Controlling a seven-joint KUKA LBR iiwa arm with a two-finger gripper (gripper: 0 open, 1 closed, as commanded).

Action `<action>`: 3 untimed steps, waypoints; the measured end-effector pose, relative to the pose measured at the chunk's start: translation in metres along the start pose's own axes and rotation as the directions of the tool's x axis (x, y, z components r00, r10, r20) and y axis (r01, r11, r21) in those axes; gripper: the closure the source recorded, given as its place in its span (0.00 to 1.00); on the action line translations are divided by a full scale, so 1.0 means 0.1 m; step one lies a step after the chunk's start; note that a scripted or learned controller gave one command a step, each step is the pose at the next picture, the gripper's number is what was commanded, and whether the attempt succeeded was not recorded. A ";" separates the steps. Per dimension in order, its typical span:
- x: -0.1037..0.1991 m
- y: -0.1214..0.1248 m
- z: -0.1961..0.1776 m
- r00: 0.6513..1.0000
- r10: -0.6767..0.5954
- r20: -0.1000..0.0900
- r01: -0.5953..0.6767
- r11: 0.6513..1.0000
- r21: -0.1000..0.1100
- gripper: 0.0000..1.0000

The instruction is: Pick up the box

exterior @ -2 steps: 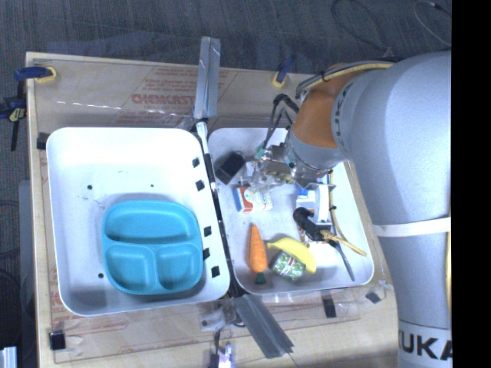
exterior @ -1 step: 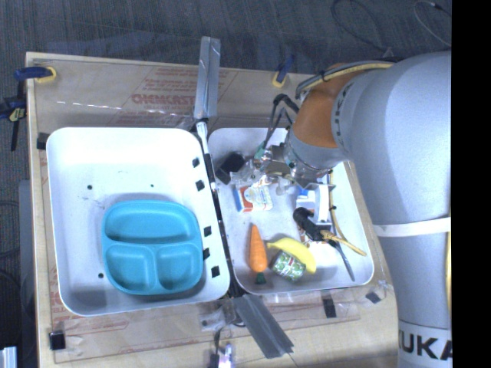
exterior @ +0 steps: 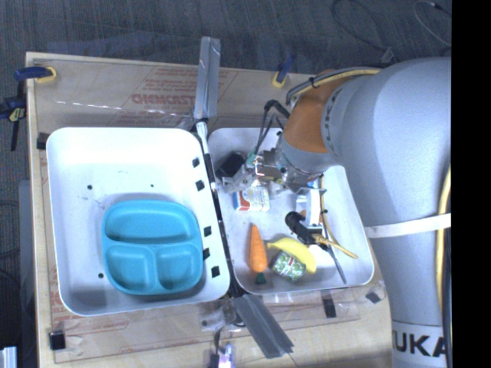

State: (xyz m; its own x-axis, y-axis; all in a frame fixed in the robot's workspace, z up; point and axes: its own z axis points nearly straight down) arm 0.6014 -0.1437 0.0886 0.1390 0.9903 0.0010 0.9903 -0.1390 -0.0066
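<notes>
Hovering hand point(exterior: 257, 176) over box point(exterior: 255, 198) | grip unclear | carrot point(exterior: 257, 248) near front rim

A tray point(exterior: 150, 245) lies in the left bin point(exterior: 69, 159). In the right bin point(exterior: 354, 228), a carrot point(exterior: 258, 250) lies left of a banana point(exterior: 295, 251).

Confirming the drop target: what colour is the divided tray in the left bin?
Light blue tray, clearest in the camera view.

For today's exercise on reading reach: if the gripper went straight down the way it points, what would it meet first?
Probably the small white box lying just under the gripper in the right bin; depth is hard to judge from this slanted view.
</notes>
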 end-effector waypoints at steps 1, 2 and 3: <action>-0.02 0.01 -0.08 1.000 -0.003 0.003 0.003 1.000 0.000 1.00; -0.24 -0.47 -0.67 0.992 -0.122 0.000 0.122 0.992 -0.001 1.00; -0.05 -1.07 -1.19 0.994 0.111 0.001 -0.111 0.994 0.001 1.00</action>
State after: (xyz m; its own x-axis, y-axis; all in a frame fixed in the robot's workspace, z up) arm 0.4958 -0.1344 0.2083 0.2476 0.9689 -0.0005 0.9688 -0.2476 -0.0080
